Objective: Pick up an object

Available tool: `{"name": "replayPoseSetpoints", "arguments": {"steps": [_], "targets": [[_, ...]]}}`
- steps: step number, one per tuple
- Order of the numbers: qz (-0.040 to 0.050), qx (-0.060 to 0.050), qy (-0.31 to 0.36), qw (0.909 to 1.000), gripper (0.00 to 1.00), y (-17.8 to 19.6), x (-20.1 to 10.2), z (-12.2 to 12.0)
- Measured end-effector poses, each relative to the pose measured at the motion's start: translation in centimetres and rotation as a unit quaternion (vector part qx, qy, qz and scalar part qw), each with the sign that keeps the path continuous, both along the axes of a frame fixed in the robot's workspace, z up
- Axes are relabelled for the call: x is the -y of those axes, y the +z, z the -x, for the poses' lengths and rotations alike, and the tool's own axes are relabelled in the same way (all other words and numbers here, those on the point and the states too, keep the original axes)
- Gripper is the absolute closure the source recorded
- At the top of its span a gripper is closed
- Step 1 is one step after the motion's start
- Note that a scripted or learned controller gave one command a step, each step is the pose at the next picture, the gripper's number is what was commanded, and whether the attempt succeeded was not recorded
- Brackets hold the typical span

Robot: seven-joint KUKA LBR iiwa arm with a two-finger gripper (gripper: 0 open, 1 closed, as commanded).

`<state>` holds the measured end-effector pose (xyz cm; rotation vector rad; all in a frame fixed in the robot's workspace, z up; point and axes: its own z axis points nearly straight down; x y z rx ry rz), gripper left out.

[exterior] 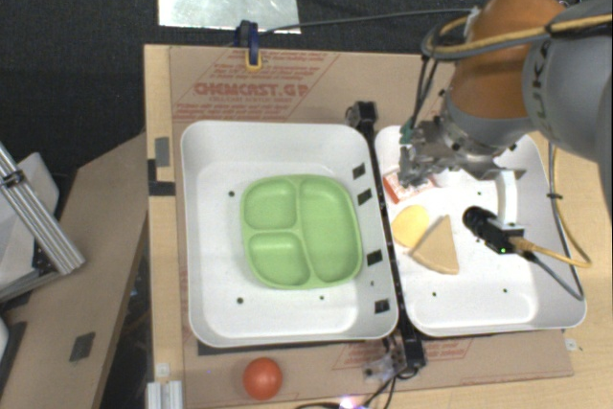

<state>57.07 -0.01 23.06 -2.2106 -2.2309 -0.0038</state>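
1. Although the task named no particular object, the gripper (414,166) hung low over a small red-and-white item (394,185), which I took as the likely target.
2. This item lay in the right bin (536,302), close to the wall next to the left bin (206,206).
3. Whether the gripper was apart or together could not be told, nor whether it touched the item.
4. The item looked flat and light, perhaps a thin packet, so I judged it could slide or bend; a hold across its narrow sides seemed safest.
5. Near it lay a yellow round piece (410,225), and a tan wedge (439,247) touched that piece. Both looked light and stiff, and the wedge offered two straight sides for a hold.
6. A green divided plate (299,230) rested in the middle of the left bin.
7. The cardboard sheet (192,77) under the bins carried the red print "CHEMCAST GP"; the smaller lines were too small to read, and no writing on the item was readable.
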Motion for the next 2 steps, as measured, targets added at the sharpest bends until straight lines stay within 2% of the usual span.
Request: {"name": "replayPoseSetpoints", "arguments": {"steps": [2], "targets": [[0.0000, 0.000, 0.000, 1.0000, 1.00, -1.1, -9.5, 1.3]]}}
